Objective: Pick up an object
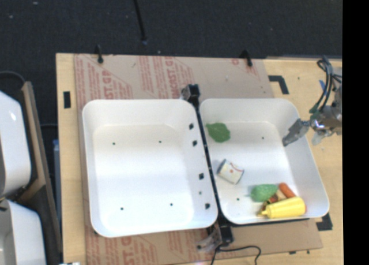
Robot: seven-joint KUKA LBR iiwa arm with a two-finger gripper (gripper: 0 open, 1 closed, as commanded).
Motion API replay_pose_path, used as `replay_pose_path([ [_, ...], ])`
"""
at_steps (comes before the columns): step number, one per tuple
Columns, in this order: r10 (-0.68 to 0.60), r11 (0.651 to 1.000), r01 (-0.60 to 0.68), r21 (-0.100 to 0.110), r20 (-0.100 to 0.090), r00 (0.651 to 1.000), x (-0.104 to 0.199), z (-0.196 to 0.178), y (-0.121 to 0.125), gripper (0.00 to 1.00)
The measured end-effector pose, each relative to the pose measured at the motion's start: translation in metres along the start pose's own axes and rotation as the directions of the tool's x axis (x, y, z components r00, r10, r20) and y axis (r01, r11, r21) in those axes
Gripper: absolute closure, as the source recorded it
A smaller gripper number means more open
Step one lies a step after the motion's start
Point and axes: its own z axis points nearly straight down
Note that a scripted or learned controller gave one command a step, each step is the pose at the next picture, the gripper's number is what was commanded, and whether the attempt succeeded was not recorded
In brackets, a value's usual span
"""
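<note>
Right bin (300, 142), green lump (218, 132), yellow bottle (283, 208)

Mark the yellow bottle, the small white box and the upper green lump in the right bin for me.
yellow bottle (286, 207): camera view, middle of its body.
small white box (230, 172): camera view, centre of its top face.
upper green lump (218, 131): camera view, its middle.

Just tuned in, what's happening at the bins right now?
The arm reaches in from the right, and its gripper sits at the right rim of the right bin, holding nothing that can be seen. In that bin lie a green piece near the divider, a small white object, and in the near corner a second green piece, an orange item and a yellow bottle. No pick yet.
</note>
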Motion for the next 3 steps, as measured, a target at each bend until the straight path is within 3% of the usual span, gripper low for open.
replay_pose_path([
  [1,-0.002,1.0,0.002,0.003,-0.001,1.0,-0.014,0.023,0.126,0.0],
  [2,-0.004,1.0,0.004,0.008,-0.003,1.0,0.065,0.133,0.122,0.0],
  [3,-0.003,1.0,0.003,-0.004,0.0,1.0,0.111,0.079,0.09,0.0],
])
